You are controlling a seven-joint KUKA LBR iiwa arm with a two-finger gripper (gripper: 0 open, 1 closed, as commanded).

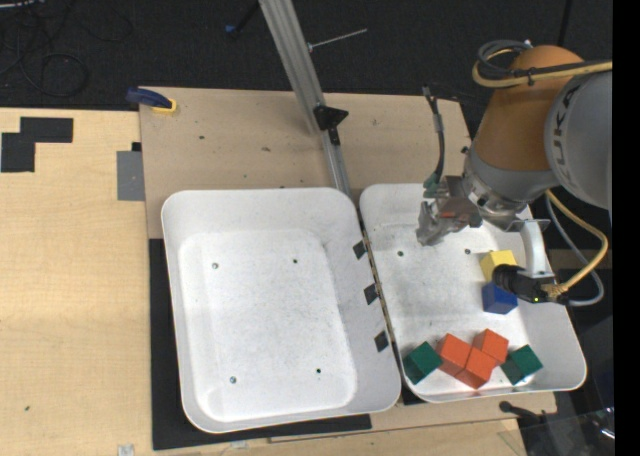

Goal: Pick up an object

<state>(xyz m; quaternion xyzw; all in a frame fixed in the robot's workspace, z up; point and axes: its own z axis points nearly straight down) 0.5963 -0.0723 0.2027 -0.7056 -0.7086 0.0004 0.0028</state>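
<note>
In the right bin (pixel 420 284) my gripper (pixel 432 231) hangs over the bare upper-left floor, below the grey arm with its orange band. Nothing shows between its fingers. A yellow block (pixel 497 262) and a blue block (pixel 499 298) lie to its right by the bin's right wall. Along the near edge sit two orange blocks (pixel 472 354), with a green block (pixel 422 360) on their left and another green block (pixel 521 363) on their right.
The left bin (pixel 265 304) lies beside the right one, with black clips (pixel 368 292) on the shared rim. A slanted aluminium bar (pixel 300 64) rises behind the bins. Cables (pixel 560 289) hang at the right bin's right side.
</note>
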